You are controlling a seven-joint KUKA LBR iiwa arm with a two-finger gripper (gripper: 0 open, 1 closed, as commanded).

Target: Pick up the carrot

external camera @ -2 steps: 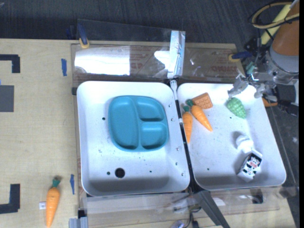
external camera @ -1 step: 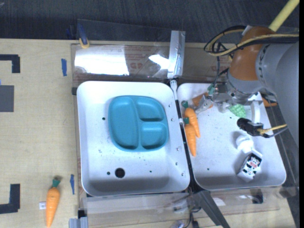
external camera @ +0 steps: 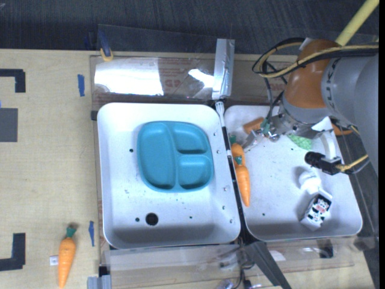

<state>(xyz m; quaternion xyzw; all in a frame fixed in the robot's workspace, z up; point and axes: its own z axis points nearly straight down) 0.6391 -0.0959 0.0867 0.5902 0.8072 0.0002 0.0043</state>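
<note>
My gripper (external camera: 257, 132) low over right bin (external camera: 283, 212), near its upper-left corner, just right of carrot (external camera: 242, 176). Carrot lies along right bin's left wall, green top toward far end, not between my fingers. Orange piece (external camera: 253, 124) just beside my gripper. Green item (external camera: 301, 141) under my wrist. Small white bottle (external camera: 309, 181) and black-and-white cow toy (external camera: 319, 209) right side of same bin. Left bin (external camera: 120, 221) holds blue divided plate (external camera: 175, 155). Second carrot (external camera: 66, 254) on bench, lower left.

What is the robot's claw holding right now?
Nothing that I can see. The gripper hangs over the right bin, and the carrot lies apart from it along the bin's left edge.
</note>
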